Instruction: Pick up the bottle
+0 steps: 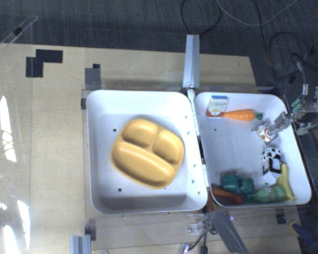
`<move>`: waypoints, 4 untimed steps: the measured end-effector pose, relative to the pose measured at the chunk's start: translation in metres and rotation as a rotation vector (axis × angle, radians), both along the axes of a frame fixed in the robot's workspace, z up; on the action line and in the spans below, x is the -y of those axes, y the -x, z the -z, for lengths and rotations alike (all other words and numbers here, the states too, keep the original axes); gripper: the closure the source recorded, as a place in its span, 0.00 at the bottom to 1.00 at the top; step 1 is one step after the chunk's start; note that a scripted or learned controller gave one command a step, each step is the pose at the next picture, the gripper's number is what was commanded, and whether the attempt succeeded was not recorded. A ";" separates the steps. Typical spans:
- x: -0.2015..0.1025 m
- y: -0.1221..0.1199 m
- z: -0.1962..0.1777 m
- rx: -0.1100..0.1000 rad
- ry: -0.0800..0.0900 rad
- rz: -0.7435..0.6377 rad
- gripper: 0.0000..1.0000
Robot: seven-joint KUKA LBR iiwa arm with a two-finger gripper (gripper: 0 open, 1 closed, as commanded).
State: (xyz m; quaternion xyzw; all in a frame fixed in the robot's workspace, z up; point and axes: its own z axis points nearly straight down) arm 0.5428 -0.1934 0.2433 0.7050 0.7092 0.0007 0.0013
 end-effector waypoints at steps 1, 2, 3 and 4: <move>-0.035 -0.036 0.102 -0.001 -0.001 0.163 0.00; -0.124 0.049 0.058 0.002 -0.001 0.030 0.00; -0.165 0.055 0.059 -0.001 -0.002 0.128 0.00; -0.169 0.038 0.059 0.000 -0.002 0.203 0.00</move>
